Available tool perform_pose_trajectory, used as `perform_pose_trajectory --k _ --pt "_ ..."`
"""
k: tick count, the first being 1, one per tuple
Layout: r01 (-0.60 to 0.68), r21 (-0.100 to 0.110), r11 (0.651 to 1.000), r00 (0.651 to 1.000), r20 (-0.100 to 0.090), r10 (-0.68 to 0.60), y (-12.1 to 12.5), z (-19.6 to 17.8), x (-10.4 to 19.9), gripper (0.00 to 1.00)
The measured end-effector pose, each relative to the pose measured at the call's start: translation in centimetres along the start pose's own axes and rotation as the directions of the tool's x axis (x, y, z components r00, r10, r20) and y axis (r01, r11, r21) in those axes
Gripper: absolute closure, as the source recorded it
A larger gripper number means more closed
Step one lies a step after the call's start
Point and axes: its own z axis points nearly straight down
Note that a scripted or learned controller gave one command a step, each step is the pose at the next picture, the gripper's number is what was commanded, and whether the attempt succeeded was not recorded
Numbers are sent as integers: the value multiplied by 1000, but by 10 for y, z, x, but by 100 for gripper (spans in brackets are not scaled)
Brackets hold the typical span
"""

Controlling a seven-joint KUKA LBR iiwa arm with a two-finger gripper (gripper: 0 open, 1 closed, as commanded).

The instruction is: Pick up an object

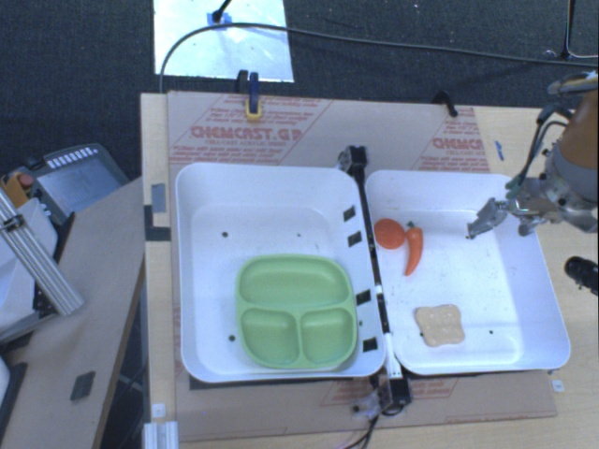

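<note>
Tool [487, 221] over right bin [533, 288], finger state unclear; arm cropped right.

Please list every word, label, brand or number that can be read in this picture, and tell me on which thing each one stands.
"CHEMCAST GP": red print on the brown sheet under the bins, left of its middle, behind the left bin.
"CHEMCAST": the same red print again at the right, behind the right bin; partly covered, the rest not readable.
The grey device at the left edge: its markings are too small to read.
</note>
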Motion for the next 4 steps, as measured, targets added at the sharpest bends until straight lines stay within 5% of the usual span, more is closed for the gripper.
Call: perform_pose_trajectory --k 3,4 --pt "-2 1 1000 1000 0 2 -2 133 -2 0" --pt "-1 -3 1000 1000 1 1 0 121 -3 100"
